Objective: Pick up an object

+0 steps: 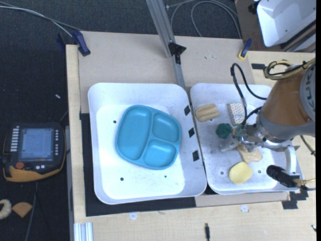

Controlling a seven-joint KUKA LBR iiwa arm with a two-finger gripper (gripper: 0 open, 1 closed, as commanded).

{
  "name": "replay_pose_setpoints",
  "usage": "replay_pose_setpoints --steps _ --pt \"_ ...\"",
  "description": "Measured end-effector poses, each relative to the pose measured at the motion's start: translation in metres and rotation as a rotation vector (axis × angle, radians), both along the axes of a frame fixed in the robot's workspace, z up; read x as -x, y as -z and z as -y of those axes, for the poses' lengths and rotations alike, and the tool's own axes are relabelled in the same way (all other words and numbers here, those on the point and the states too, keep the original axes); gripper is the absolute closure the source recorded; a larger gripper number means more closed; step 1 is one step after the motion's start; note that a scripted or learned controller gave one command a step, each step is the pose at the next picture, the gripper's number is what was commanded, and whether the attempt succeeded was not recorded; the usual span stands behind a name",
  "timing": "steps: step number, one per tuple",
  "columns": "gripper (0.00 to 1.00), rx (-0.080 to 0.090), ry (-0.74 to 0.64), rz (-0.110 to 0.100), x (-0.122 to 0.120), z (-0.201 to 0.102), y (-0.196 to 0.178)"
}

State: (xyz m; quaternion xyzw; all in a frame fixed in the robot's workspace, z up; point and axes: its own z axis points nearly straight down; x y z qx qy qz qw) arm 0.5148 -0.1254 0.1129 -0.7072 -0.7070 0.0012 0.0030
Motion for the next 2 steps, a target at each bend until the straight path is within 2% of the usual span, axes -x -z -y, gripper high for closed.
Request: replay_pose_setpoints --steps 1,2 --pt "0.00 0.004 0.000 0.010 -0.002 0.001 0.025" --pt "1.00 0.010 0.002 0.022 -0.005 0.003 0.011"
